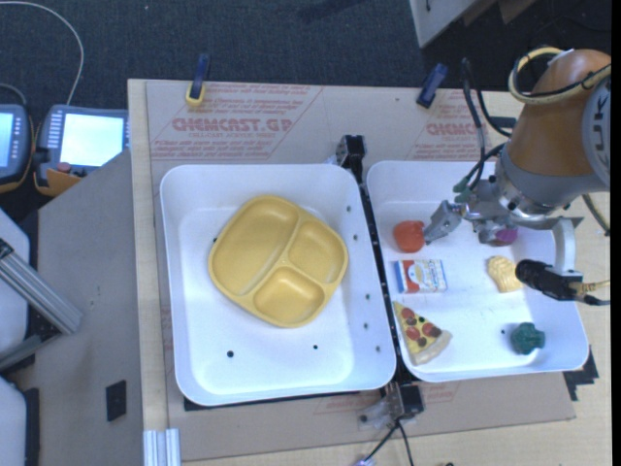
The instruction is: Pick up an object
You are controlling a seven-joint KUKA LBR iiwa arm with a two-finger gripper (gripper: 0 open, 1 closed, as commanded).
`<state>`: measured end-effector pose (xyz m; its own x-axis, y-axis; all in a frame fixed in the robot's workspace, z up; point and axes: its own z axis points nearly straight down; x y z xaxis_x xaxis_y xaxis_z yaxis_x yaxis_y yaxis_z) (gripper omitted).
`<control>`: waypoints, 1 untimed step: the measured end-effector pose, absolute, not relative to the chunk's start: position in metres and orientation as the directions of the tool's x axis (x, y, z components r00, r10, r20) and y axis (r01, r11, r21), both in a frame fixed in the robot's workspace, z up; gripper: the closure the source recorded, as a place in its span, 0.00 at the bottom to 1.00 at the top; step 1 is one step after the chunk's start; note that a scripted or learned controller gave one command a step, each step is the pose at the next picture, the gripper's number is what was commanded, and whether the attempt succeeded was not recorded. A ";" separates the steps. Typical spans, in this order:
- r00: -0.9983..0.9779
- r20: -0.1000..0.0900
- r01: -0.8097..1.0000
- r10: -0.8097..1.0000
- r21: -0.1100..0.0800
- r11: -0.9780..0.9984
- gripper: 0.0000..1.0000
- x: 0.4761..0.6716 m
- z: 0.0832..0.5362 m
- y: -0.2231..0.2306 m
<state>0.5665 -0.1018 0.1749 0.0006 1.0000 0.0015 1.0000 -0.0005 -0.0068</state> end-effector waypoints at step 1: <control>0.001 0.002 1.000 1.000 -0.009 -0.001 0.00 0.564 0.112 -0.107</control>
